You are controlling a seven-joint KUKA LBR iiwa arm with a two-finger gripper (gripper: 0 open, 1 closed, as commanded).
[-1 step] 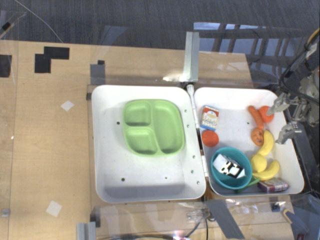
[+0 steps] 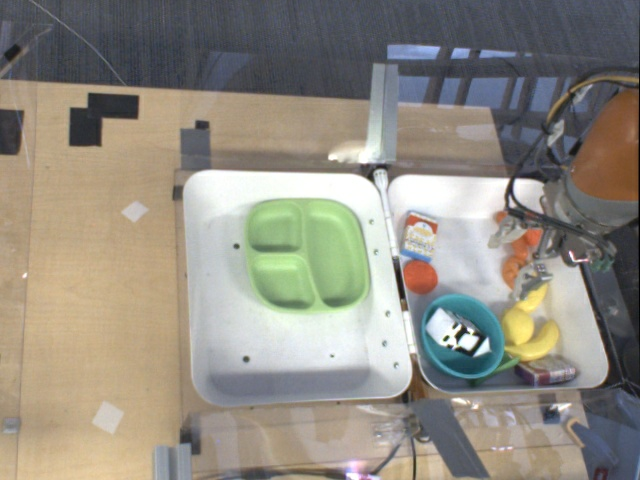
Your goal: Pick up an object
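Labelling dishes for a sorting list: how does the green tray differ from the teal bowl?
The green tray is flat, squarish and split into three compartments; the teal bowl is round and deeper. The tray lies in the left bin, the bowl in the right bin. The bowl holds a black-and-white item.

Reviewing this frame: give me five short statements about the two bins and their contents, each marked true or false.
1. The green divided plastic plate lies in the left white bin. True.
2. The teal round bowl sits in the left bin. False: it is in the right white bin, near the front edge.
3. A black-and-white item lies inside the bowl. True.
4. The yellow banana lies on the green plate. False: it lies in the right bin, beside the bowl.
5. The end effector is over the right bin. True.
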